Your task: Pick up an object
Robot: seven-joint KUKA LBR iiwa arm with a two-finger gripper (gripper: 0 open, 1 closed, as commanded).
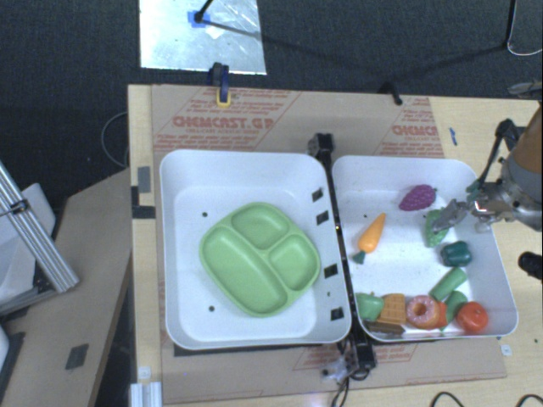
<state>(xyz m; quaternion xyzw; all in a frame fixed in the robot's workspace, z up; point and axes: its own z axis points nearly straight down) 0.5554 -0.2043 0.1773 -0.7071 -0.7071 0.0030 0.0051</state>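
The gripper reaches in from the right over the right bin, low above a pale green toy beside its right wall. Whether it is released or clenched I cannot tell — the metal tip blurs into the toy, and nothing is plainly lifted.

Candidates crowd that bin: a purple grape bunch just beyond the tip, a dark green pepper just nearer, a carrot well apart toward the left wall. Along the near edge sit a pink doughnut and a red tomato. The left bin holds a green divided plate.

To do this well, I judge the arm should centre squarely on the pale green piece, descend straight, and close only once clear of the pepper — a skewed approach risks nudging the toy against the wall.
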